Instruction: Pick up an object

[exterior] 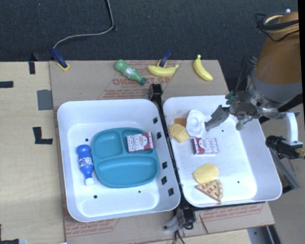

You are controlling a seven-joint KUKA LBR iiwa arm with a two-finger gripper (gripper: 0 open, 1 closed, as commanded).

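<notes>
Nearby, crumpled white object (195,122) beside pincer (213,121)

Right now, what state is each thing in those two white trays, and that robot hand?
Hand: empty, over the right bin.
Blue bottle: lying down, left bin.
Teal plate: flat, left bin.
Small carton: lying on the plate.
Second carton: lying flat, right bin.
White cup: tipped on its side.
Pizza slice: flat, right bin.
Green bottle: lying outside the bins.
</notes>
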